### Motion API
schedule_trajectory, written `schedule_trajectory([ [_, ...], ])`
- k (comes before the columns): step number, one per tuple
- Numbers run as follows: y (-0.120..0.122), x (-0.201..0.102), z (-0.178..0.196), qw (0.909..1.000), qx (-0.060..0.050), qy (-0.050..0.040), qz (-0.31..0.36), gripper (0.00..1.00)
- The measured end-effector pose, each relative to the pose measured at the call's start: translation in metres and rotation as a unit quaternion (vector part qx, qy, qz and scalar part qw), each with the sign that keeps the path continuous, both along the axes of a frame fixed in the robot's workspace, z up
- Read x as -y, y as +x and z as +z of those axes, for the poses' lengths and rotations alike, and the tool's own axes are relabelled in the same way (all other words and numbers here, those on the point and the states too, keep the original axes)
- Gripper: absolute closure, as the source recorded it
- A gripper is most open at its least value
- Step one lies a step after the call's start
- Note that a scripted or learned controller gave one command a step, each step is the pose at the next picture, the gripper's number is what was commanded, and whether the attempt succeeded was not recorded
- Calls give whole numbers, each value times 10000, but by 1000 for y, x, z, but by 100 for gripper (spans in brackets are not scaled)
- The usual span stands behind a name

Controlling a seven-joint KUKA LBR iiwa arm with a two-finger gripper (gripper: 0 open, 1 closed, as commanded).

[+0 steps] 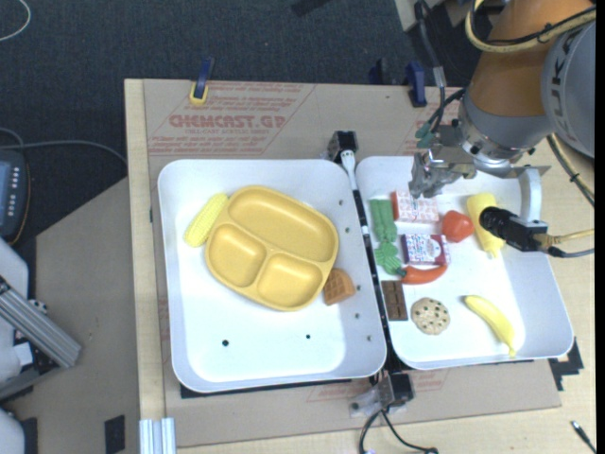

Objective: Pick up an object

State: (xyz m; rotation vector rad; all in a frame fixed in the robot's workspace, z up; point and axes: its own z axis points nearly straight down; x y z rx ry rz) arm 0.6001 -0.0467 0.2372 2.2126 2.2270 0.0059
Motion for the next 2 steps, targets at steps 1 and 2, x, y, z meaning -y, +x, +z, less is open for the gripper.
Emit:
schedule_trajectory([
  [1,25,-46,-9,10000,-3,-3,-5,100],
  [2,17,-58,-23,10000,-39,-4,-26,100],
])
